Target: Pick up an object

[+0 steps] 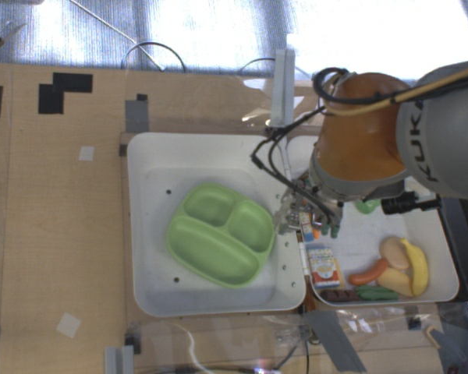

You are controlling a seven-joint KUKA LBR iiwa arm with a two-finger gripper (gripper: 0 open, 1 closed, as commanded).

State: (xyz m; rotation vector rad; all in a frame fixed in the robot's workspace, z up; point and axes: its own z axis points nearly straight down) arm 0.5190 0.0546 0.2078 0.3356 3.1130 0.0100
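My gripper (pixel 306 218) hangs below the grey and orange wrist (pixel 359 142), over the wall between the two bins, at the left edge of the right bin (pixel 446 280). Just in front of it lies a small printed carton (pixel 323 267). Further right in that bin lie a red sausage (pixel 367 272), a yellow banana (pixel 417 265), a tan egg-shaped piece (pixel 393 249), a green bean pod (pixel 377 293) and a dark brown piece (pixel 337 294). A small green thing (pixel 366 206) peeks out from under the arm.
The left bin (pixel 152 209) holds a green divided plate (pixel 221 234), close to the gripper's left. Cables (pixel 277 150) loop from the wrist over the bins' back edge. Cardboard bench surface (pixel 54 232) lies to the left.
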